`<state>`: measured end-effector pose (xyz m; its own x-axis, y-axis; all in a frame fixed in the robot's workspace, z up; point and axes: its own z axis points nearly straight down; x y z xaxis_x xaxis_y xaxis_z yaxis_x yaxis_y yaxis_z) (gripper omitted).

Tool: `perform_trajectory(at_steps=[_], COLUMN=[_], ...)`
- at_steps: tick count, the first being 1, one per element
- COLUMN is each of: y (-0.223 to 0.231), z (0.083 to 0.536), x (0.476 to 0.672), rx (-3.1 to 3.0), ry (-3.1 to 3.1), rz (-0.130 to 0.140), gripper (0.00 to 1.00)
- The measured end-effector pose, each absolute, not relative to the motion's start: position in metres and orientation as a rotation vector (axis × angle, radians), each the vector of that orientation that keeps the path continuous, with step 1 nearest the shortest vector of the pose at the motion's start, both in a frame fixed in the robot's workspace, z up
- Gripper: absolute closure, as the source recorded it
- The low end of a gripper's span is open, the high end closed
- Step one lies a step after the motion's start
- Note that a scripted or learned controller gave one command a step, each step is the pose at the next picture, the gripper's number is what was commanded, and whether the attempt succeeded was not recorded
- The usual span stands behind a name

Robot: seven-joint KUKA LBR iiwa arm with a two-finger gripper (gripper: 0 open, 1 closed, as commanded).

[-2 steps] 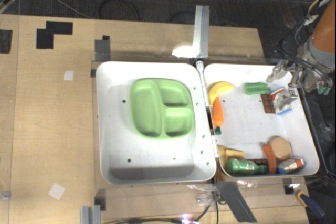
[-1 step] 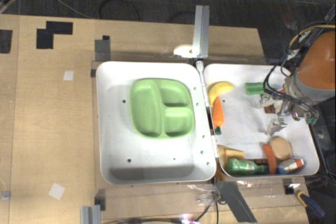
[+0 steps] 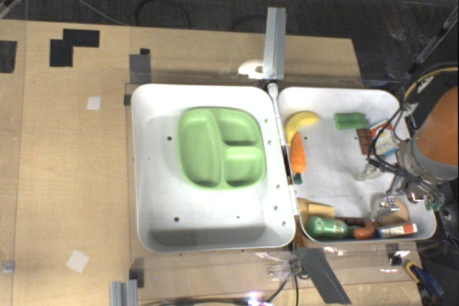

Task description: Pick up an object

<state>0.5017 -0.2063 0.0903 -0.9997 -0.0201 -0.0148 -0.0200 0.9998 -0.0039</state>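
**Operator:** I've got the overhead view. Two white bins sit side by side on the counter (image 3: 64, 175). The left bin (image 3: 154, 226) holds a green divided tray (image 3: 219, 147), lying flat near the middle. The right bin (image 3: 330, 168) holds all the loose things.

**Colleague:** What is in the right one?

**Operator:** Along its left wall I see a yellow banana (image 3: 300, 122) at the top, and an orange carrot (image 3: 297, 155) just below it, lengthwise against the divider. A green block (image 3: 351, 120) lies near the top wall. Along the bottom wall there is a green bottle (image 3: 327, 228) on its side, a tan piece (image 3: 315, 210) just above it, a red item (image 3: 364, 231) to its right, and then a white tube with a red end (image 3: 398, 230).

**Colleague:** And the arm?

**Operator:** It comes in from the right; I see the orange band (image 3: 439, 131) at the edge. The gripper (image 3: 391, 203) is low in the bin's lower right corner, just above the white tube and near the red item. A brown packet (image 3: 369, 140) shows beside the wrist cabling.

**Colleague:** Is it holding anything?

**Operator:** I can't tell. The metal parts blur together there, and I see nothing clearly held by it. I can't make out whether it touches the tube.
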Motion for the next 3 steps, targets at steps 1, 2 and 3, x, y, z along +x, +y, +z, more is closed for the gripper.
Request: perform_trajectory(at_steps=[1,2,3], y=[-0.206,-0.204,-0.205], z=[0.105,0.176,0.199], x=[0.509,0.580,0.575], rx=[-0.047,-0.626,-1.112], ry=[3.105,3.065,2.927], rz=[-0.016,-0.007,-0.007], gripper=[1.00,1.00,1.00])
